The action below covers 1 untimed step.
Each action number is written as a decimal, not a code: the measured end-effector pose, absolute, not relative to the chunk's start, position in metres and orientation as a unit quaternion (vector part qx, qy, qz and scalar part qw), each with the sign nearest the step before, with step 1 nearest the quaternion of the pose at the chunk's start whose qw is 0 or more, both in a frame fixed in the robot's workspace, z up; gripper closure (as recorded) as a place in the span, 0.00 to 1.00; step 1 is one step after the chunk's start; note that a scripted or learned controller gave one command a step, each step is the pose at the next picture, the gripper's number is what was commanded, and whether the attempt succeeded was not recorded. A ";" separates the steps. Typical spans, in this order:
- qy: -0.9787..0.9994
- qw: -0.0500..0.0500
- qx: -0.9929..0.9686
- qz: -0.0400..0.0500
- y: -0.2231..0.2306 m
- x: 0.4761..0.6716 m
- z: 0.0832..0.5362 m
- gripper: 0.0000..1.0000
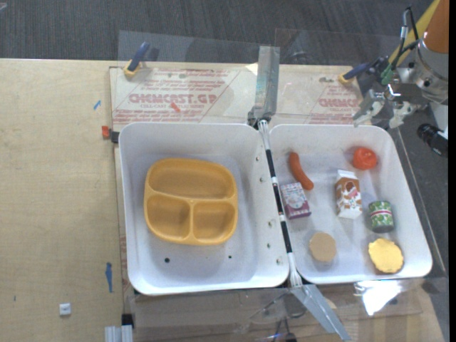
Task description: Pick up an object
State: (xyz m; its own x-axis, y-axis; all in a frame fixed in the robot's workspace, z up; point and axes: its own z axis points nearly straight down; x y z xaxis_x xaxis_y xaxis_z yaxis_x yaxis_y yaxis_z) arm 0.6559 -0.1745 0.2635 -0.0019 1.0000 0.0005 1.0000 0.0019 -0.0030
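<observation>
Our gripper (377,105) is hovering past the far right corner of the right bin (412,212); we cannot tell its state. We are seeing the tomato (365,157) lying nearest it, inside that bin. Beyond are lying a milk carton (348,195), can (380,216), sausage (300,171), and, in the left bin (132,212), a yellow tray (190,200).

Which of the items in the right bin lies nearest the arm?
The tomato: red and round, it sits in the right bin's far right corner, closest to the arm.
</observation>
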 end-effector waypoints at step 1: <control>-0.737 0.000 -0.675 0.000 -0.186 0.633 0.089 0.00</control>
